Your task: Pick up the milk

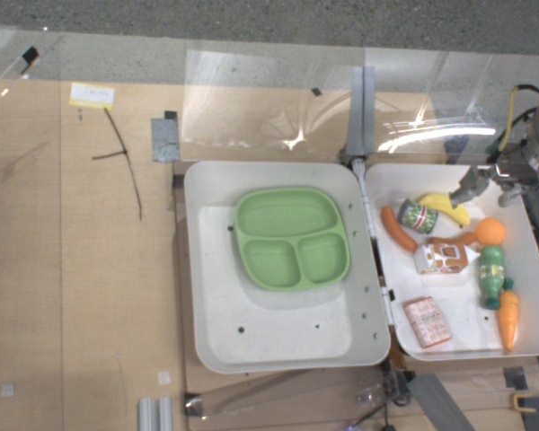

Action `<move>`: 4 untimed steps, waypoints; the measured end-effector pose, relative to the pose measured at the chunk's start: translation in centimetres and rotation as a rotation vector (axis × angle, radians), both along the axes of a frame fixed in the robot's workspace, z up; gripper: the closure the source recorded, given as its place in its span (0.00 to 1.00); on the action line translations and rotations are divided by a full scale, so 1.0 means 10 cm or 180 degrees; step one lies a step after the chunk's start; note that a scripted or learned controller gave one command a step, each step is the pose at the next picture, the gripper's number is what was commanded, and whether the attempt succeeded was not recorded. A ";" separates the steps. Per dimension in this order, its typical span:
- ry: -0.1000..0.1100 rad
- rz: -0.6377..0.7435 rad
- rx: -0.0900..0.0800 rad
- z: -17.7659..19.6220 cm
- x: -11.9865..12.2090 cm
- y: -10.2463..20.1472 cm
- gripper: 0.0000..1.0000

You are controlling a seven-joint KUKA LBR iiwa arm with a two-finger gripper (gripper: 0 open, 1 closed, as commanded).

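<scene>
At right-centre the milk carton (444, 258) lies wedged among toys; the gripper (474, 185), seemingly parted and empty, could snag the neighbouring sausage (396, 229).

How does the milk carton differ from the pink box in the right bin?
The milk carton is white with brown markings and lies in the middle of the right bin; the pink box lies nearer the bin's front edge. The carton touches the hot dog and other food toys, while the box lies alone. Both lie flat on the bin floor.
</scene>
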State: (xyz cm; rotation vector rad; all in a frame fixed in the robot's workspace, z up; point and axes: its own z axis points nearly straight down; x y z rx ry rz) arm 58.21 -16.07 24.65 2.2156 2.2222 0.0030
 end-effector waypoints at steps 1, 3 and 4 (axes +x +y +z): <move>0.0010 0.0107 0.0001 -1.33 -0.13 -0.08 0.00; -0.0014 0.0106 -0.0006 -1.20 -0.11 -0.10 0.00; -0.0012 0.0726 -0.0007 -1.53 -0.12 0.24 0.00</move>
